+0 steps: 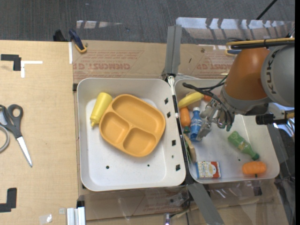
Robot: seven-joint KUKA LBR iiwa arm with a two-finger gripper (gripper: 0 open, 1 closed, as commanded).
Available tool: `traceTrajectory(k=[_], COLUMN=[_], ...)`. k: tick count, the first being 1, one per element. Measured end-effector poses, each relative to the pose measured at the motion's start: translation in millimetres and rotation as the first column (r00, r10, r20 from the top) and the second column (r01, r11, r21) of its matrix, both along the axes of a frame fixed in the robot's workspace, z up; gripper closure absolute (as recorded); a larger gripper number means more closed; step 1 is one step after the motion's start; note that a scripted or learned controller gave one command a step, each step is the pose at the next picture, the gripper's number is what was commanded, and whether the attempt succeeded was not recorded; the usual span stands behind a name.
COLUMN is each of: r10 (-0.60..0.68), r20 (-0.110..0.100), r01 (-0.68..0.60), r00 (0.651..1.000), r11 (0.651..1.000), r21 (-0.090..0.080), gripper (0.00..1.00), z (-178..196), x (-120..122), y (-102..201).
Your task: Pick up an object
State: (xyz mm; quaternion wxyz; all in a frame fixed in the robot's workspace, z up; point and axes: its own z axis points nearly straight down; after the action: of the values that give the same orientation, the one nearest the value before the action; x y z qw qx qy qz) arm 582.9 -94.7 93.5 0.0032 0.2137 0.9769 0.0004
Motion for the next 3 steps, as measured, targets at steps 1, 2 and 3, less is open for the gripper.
traceTrajectory(k=[1, 2, 3], r10=[-0.166, -0.314, -0.115], r20=[-0.003, -0.001, -0.001], r01=[0.166, 0.314, 0.115], r00=[0.986, 0.949, 0.993], r11=[0.986, 0.949, 0.993], r21=[0.000, -0.001, -0.001], gripper=[0.00, 0.00, 0.00], z=[-0.3, 0.8, 55.8], x=[-27.0, 53.1, 38.9], y=[1.3, -4.0, -71.9])
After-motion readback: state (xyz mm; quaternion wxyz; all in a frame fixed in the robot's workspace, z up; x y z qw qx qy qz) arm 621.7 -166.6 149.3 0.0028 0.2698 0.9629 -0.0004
